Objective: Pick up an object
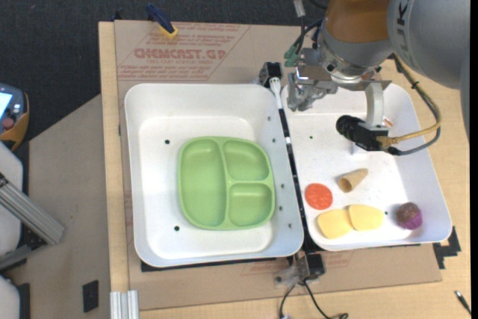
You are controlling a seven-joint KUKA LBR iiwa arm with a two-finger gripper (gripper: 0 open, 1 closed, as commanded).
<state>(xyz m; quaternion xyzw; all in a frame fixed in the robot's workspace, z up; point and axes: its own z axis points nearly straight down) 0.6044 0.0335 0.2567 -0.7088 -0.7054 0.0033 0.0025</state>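
The right bin (418, 160) holds several small objects along its near side. A red disc (320, 196) lies next to a tan cone (352, 179). In front of them sit two yellow pieces (334, 223) (365, 217) side by side, and a purple lump (408, 215) rests toward the near right corner. My gripper (302, 95) hangs over the far left corner of the right bin, close to the divider between the bins and well away from the objects. Nothing shows in its grasp.
The left bin (146, 160) carries a green divided plate (225, 182). A black fitting with a cable (360, 132) hangs from the arm over the right bin's middle. Both bins rest on a cardboard sheet (187, 48), which has a blue and yellow clamp (161, 21) at its far edge.
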